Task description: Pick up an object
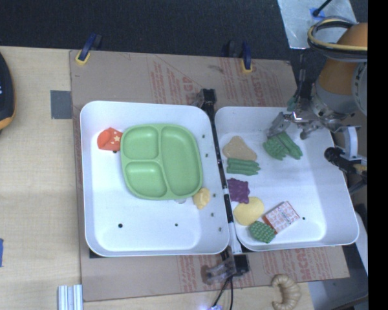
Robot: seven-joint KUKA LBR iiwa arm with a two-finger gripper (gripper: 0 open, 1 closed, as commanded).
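Now I see two white bins side by side. My gripper [290,126] hangs over the far end of the right bin [336,205], and its metal fingers are spread apart with nothing between them. Just under it lies a bumpy green toy [282,146], shaped like a bunch of fat pods. I cannot tell if the fingers touch it.

I count six more small toys in this bin: a smooth tan lump [238,150], a flat green pod [243,167], a jagged purple piece [238,190], a round yellow one [248,210], a knobbly green block [262,231] and a red and white box [283,217].

Over in the left bin [116,231] sits one smooth green plate [161,161] with three hollows. Beside it I see a red piece [108,139] and a small yellow piece [201,198]
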